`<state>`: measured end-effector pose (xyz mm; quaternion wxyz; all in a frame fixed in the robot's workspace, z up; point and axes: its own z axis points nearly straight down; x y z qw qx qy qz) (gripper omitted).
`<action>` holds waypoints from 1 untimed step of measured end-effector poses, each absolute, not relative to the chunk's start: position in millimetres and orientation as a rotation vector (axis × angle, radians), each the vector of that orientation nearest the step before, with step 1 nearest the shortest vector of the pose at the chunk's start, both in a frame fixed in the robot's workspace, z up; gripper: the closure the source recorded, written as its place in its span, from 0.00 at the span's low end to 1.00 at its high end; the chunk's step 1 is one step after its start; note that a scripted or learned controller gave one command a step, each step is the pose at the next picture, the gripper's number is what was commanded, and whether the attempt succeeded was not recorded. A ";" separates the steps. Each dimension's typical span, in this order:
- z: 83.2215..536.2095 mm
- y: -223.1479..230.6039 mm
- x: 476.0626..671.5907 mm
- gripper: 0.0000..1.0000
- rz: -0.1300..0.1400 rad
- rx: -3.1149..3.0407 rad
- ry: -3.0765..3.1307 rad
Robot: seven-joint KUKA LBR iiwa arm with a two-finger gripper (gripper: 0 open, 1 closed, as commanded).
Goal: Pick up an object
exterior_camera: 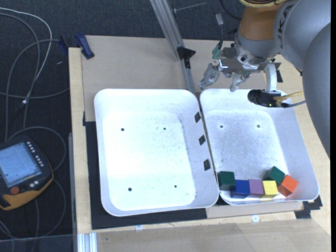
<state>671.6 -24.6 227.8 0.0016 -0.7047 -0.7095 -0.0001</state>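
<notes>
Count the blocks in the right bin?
6, along the near edge of the right bin: dark green, blue, purple, yellow, green, orange. More may hide behind.

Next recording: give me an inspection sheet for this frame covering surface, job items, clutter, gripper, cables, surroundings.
Surface: wooden bench bearing a left bin and a right bin, both white and speckled.
Job's things: six blocks along the right bin's near edge: dark green block, blue block, purple block, yellow block, green block, orange block.
Clutter: blue clip at the bench's far left corner.
Grippers: gripper hangs above the bins' far edge, holding nothing.
Cables: loose cables on the floor at left.
Surroundings: pendant on the floor; metal rail.
</notes>
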 end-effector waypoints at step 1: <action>197.8 28.7 678.2 0.00 0.003 -2.211 -2.224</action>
